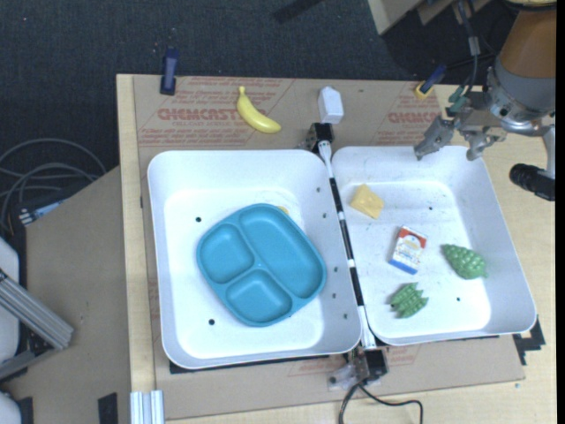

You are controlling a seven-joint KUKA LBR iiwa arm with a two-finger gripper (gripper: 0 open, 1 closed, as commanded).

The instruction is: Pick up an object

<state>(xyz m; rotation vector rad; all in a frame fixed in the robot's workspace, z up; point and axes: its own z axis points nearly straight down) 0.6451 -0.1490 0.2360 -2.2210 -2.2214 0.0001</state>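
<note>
My gripper [456,145] hangs over the far edge of the right bin [503,228], its two fingers spread open with nothing between them. Below it in that bin lie a yellow wedge [367,202], a small red, white and blue box [408,249], a light green leafy toy [464,261] and a darker green toy [409,299]. The gripper is high and apart from all of them; the yellow wedge is the closest, down and to its left.
The left bin [177,193] holds a blue divided plate [259,263]. A yellow banana [255,113] lies on the bench behind the left bin, near a blue clip [169,71] and a white block [331,105]. Cables lie at the far left.
</note>
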